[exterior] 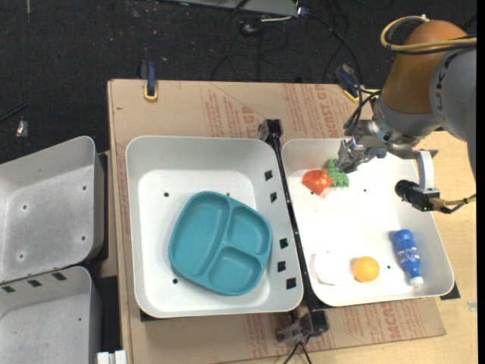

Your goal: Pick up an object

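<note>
The tool (350, 158) is down inside the right bin (436, 275), at its far end, touching the green leafy top of a toy strawberry (318, 180) — whether it is open or closed, I cannot tell. The strawberry's red body lies just left of the tool, near the divider between the bins. Towards the right bin's near edge sits an orange ball (365, 268) on a white fried-egg shape, and right of that a blue bottle (406, 255). The left bin (144, 203) holds a teal divided plate (220, 242).

Tray (220, 243) in left bin (198, 154) (alone).
</note>
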### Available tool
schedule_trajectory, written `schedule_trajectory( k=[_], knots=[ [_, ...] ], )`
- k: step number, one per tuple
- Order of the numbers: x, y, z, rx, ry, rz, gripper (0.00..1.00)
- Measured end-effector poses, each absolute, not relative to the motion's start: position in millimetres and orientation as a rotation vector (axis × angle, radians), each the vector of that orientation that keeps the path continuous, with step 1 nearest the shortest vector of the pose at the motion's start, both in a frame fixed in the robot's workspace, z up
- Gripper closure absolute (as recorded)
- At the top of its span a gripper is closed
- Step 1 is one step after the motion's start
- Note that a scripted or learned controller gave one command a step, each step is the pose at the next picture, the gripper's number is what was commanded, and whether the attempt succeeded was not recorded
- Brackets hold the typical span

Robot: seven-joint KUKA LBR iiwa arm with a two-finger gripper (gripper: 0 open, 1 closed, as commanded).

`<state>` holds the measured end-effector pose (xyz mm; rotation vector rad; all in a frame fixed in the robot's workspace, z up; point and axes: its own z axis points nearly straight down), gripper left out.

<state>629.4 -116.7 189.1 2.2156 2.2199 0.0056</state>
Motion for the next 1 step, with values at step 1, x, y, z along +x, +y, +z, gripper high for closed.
schedule_trajectory(
  k=[1],
  knots=[
    [630.3,-116.8,219.6,2.217,2.221,0.004,1.0]
  ],
)
